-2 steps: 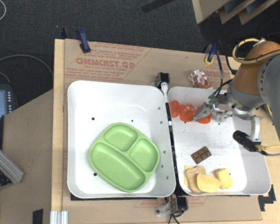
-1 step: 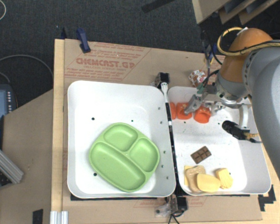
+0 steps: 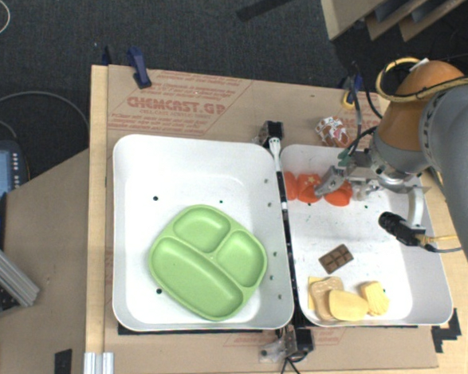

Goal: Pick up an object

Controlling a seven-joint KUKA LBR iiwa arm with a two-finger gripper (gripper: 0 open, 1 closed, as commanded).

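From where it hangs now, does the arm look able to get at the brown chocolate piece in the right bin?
Probably yes. The chocolate piece lies alone on bare bin floor, apart from the yellow food, and the gripper hangs over the same bin.

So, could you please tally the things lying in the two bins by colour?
Green: 1, divided plate
Orange-red: 1, flat piece beneath the gripper
Brown: 1, small block
Yellow or tan: 3, food pieces
Total: 6

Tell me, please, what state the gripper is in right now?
Gripper: down in the right bin at the orange object; open or closed cannot be told, and no hold is visible.
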